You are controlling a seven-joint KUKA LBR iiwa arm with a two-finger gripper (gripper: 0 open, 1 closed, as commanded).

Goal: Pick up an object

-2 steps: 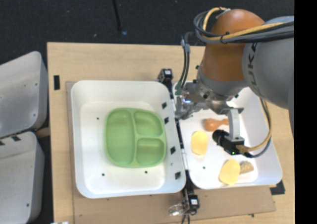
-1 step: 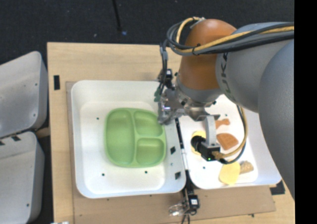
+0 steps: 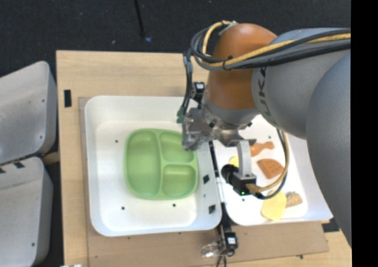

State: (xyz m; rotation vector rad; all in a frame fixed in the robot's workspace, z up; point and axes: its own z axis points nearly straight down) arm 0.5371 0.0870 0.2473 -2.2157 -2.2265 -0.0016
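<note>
A green divided plate (image 3: 155,164) lies in the left white bin (image 3: 106,207). My gripper (image 3: 191,137) hangs over the plate's upper right corner, close to the wall between the two bins. The orange wrist band and grey arm hide most of it. In the right bin (image 3: 313,204) lie two orange pieces (image 3: 263,147) (image 3: 271,168), a yellow round object (image 3: 274,207), a tan piece (image 3: 293,199) and a small yellow bit (image 3: 234,160) partly under the arm's black fitting.
The wooden bench (image 3: 118,71) surrounds the bins. White chair-like shapes (image 3: 23,118) stand at the left. Cables loop around the wrist (image 3: 204,47). The arm covers the upper part of the right bin.
</note>
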